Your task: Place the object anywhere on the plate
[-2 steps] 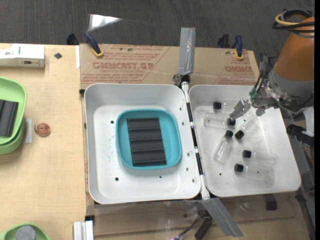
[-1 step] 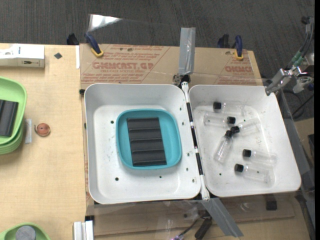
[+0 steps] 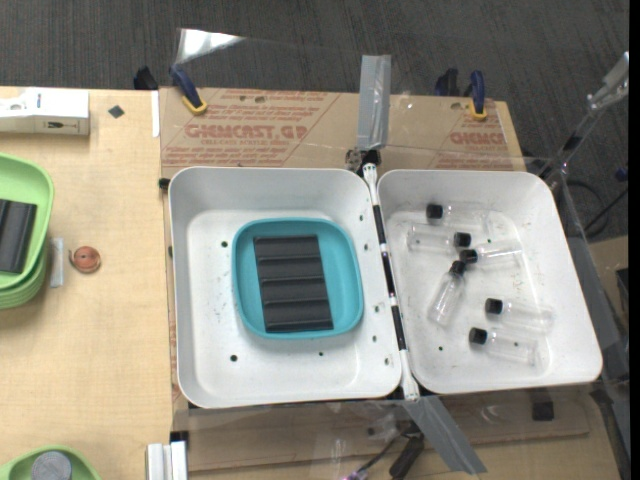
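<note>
I cannot tell how my gripper is set, or if it has anything in it.

Around the bins lies a wooden bench (image 3: 100, 368). On its left side sits a stack of green plates (image 3: 30, 183) with a dark block on top. Near it is a small round brown thing (image 3: 85, 259). A white box (image 3: 45, 113) lies at the back, and its writing is too small to read.

Behind the bins is a sheet of cardboard (image 3: 300, 128). It has red letters that look like "CHEMCAST". The smaller red lines are too blurry to read. Two blue and yellow clamps (image 3: 187, 88) hold it at the back. A grey strip of tape (image 3: 373, 98) runs down to the place where the bins meet.

The left bin (image 3: 200, 358) holds a blue plate (image 3: 245, 288). A black ridged tray (image 3: 292, 283) lies flat in the middle of it.

The right bin (image 3: 570, 338) holds the clear tubes (image 3: 515, 348) with black caps. They lie on their sides, pointing all different ways. Some of them touch. The bin walls stand between the tubes and the plate.
</note>
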Action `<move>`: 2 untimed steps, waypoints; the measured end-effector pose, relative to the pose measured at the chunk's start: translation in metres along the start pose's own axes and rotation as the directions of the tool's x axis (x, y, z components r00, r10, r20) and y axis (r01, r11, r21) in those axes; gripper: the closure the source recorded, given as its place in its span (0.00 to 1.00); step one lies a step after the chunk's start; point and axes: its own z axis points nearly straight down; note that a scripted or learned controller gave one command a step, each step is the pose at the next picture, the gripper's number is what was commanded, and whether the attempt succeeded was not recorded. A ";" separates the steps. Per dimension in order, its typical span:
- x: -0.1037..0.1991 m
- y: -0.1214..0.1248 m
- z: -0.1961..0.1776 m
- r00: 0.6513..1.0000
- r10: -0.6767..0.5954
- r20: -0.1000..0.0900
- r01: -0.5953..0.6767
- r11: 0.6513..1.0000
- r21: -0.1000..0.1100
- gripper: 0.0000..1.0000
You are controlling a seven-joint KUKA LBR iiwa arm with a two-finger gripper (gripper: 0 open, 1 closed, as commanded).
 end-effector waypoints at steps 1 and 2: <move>0.000 0.000 0.000 1.000 0.000 0.000 0.000 1.000 0.000 0.00; 0.000 0.000 0.000 1.000 0.000 0.000 0.000 1.000 0.000 0.00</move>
